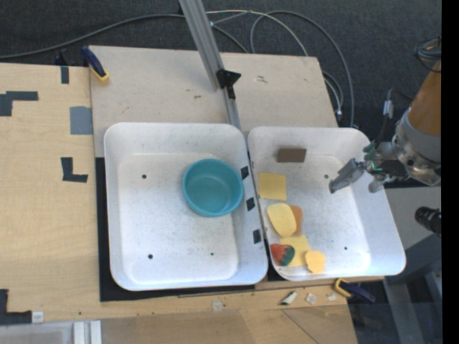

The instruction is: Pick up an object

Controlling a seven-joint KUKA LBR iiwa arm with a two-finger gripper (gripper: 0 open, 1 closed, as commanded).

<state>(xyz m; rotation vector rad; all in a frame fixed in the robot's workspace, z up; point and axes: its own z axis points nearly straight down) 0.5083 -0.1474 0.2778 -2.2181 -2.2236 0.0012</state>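
My gripper (355,185) hangs over the right side of the right bin (373,228), near its right wall. Its two fingers are spread apart, open, with nothing between them. To its left, along the bin's left side, lie a brown block (291,155), a flat yellow square (272,186), a yellow and orange rounded piece (284,219), a red and green piece (282,254), a second yellow piece (298,244) and a small orange-yellow disc (315,261). A teal bowl (212,186) sits upright in the left bin (136,192).
A slanted metal pole (204,34) comes down from the top to the gap between the bins. Cables (315,34) trail over the dark floor behind the bench. A blue and yellow clamp (95,64) lies at the board's back left corner.
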